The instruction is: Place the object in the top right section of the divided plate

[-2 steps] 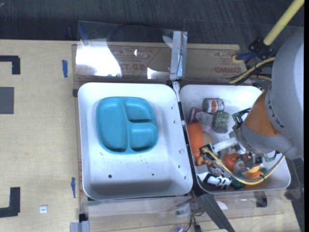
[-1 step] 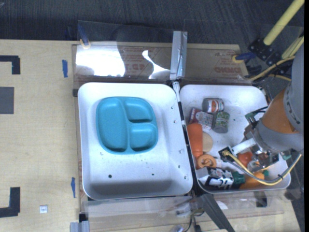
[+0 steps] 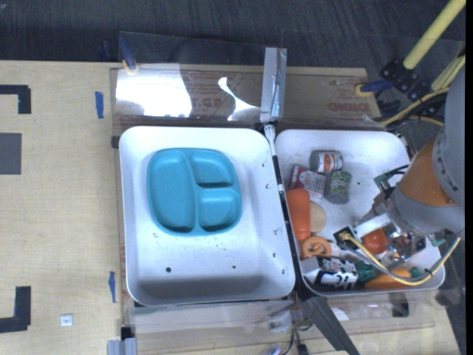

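My tool (image 3: 384, 248) is low in the right bin (image 3: 384, 140), among the clutter.
I cannot tell how it stands. It is over a red-orange object (image 3: 374, 239). Two small cans (image 3: 331, 173) lie behind it. One blue divided plate (image 3: 195, 190) sits in the left bin (image 3: 199, 272).
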Tool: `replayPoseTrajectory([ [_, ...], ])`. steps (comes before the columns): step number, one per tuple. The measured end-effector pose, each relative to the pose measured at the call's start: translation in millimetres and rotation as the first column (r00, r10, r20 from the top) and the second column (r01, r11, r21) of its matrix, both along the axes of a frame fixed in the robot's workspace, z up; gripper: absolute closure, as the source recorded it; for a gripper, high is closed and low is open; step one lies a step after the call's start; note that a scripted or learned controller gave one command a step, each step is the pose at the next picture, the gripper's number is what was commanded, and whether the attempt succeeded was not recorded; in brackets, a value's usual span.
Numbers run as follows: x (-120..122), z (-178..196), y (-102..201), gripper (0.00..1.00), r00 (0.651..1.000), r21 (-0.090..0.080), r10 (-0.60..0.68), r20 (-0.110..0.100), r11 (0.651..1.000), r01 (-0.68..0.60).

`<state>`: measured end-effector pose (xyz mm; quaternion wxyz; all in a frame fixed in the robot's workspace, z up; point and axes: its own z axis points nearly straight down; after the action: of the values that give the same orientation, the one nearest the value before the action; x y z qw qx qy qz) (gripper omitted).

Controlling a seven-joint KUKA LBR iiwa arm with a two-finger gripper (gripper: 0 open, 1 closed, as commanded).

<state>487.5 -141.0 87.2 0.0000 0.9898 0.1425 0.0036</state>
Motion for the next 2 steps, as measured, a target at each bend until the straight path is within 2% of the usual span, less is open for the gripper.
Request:
replayPoseTrajectory([
  [1, -5.6, -0.3, 1.4, 0.00, 0.997, 0.001, -0.082, -0.002, 0.997, 0.082],
  [2, -6.3, 9.6, 2.1, 1.00, 0.997, 0.002, -0.080, -0.005, 0.997, 0.080],
])
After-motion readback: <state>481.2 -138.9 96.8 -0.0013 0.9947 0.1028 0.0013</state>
